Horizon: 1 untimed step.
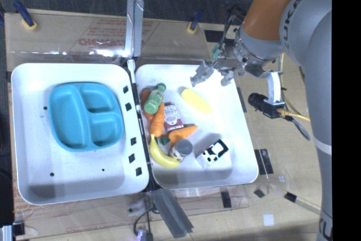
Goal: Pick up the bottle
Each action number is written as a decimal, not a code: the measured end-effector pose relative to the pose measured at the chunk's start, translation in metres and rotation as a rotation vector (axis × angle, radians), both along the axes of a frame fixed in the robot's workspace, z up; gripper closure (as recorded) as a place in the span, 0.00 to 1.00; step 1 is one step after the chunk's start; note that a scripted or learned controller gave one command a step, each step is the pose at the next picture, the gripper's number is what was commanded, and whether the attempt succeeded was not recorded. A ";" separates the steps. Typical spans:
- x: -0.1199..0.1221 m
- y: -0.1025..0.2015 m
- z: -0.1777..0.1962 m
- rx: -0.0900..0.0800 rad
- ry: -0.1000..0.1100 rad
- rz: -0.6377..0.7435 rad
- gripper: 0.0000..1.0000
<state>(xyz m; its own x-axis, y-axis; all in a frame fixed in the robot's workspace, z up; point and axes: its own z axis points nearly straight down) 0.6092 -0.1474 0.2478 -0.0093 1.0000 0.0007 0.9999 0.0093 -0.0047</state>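
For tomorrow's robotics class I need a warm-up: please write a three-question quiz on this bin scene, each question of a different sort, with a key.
1. True or false: the claw holds the bottle.
2. Which bin holds the blue tray? A. left bin B. right bin
3. Fill in: the yellow fruit at the right bin's front edge is a ______.

Key: 1. False; it hangs over the right bin's far edge, nothing between its fingers. 2. A. 3. banana.
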 end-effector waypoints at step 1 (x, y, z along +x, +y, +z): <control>0.009 0.045 -0.111 0.000 0.001 -0.216 0.00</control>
